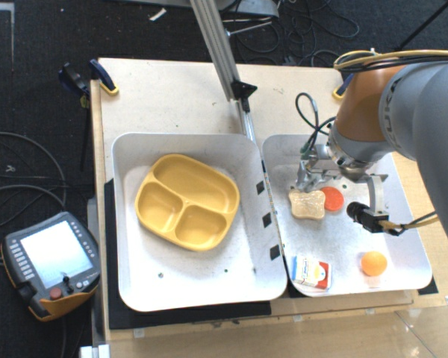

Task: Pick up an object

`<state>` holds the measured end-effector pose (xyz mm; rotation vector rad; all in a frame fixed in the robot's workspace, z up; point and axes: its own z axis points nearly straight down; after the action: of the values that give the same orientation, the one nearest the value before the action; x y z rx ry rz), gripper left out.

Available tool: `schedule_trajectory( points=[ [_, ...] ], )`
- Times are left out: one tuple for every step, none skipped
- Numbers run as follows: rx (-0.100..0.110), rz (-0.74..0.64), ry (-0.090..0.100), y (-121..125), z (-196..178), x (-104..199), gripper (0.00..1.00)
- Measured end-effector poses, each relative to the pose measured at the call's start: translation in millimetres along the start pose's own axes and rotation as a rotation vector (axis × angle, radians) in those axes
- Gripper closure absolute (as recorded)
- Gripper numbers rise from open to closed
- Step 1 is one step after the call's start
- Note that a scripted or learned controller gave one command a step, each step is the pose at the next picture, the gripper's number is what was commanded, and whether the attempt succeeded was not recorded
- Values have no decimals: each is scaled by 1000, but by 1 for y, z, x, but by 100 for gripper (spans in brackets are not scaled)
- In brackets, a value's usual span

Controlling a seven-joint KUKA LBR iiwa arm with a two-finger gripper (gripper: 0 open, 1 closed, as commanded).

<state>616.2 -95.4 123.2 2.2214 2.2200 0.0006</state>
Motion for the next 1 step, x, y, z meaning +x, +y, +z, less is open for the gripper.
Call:
schedule_trajectory(
  points=[
    [-5,0,-1,2,-61,-8,100]
  ],
)
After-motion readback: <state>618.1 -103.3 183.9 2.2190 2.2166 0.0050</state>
